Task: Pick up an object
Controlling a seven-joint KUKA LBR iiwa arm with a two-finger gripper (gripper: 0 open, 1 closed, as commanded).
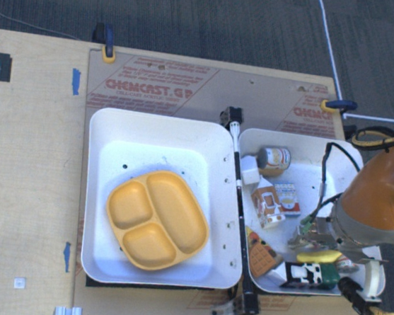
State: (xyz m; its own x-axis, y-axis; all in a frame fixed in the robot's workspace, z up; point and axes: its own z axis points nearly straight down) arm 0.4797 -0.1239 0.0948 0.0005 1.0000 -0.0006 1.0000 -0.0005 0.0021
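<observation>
The arm (381, 194) reaches low into the right bin (313, 142), its gripper (315, 239) down among clutter near the front edge; whether it grasps anything cannot be told. Just beside it lie a yellow banana (319, 257), a waffle (263, 259) and a small carton (271, 205). A can (275, 158) sits by the back wall. The left bin (114, 136) holds a yellow divided plate (157, 220), with bare floor behind it.

A robotics lab, by the look of it: two white bins (102, 177) clamped onto a printed acrylic sheet (148, 87) over a plywood bench (15, 188), blue tape marks at the left, cables trailing across grey carpet (201, 11).
</observation>
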